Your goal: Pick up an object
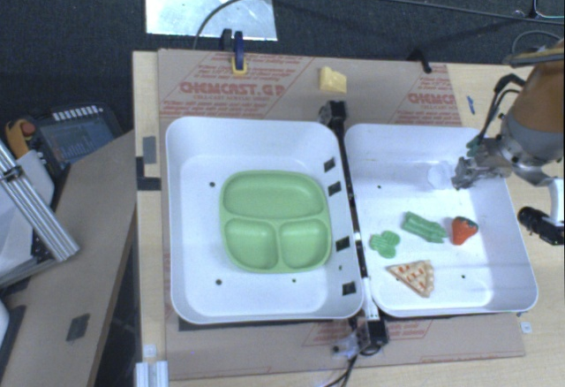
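The right bin (494,292) holds a green bean-like piece (424,227), a red strawberry (463,231), a round green slice (384,243) and a pizza wedge (414,276). My gripper (465,173) hangs over the upper right part of that bin, above and slightly right of the strawberry. Nothing shows between its tips.
The left bin (190,164) holds a green three-compartment plate (274,220). A yellow block (333,79) lies on the cardboard behind the bins. A clamp (237,49) stands at the back edge. A pendant device (75,140) rests at the left.
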Tool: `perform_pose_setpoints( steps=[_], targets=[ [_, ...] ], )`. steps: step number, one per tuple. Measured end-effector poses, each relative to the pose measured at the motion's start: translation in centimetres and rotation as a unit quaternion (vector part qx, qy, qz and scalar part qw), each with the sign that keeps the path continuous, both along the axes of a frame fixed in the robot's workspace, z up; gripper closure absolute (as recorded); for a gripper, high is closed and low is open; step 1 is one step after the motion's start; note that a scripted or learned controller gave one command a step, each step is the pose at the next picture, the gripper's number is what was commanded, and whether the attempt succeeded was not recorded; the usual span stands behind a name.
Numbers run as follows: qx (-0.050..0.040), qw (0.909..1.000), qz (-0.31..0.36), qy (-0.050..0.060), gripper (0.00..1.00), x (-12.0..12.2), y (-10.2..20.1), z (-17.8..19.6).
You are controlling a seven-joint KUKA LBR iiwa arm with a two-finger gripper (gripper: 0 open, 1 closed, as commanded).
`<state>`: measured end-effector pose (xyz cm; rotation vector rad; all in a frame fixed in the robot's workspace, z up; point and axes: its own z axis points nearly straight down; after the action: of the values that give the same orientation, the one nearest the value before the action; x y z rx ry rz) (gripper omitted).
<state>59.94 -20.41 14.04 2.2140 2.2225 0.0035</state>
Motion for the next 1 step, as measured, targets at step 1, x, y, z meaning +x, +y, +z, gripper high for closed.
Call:
perform_pose_setpoints(
  steps=[1],
  targets=[
    [-0.0002, 1.0, 0.0, -0.001, 1.0, -0.77, 0.4, 5.48]
  ],
)
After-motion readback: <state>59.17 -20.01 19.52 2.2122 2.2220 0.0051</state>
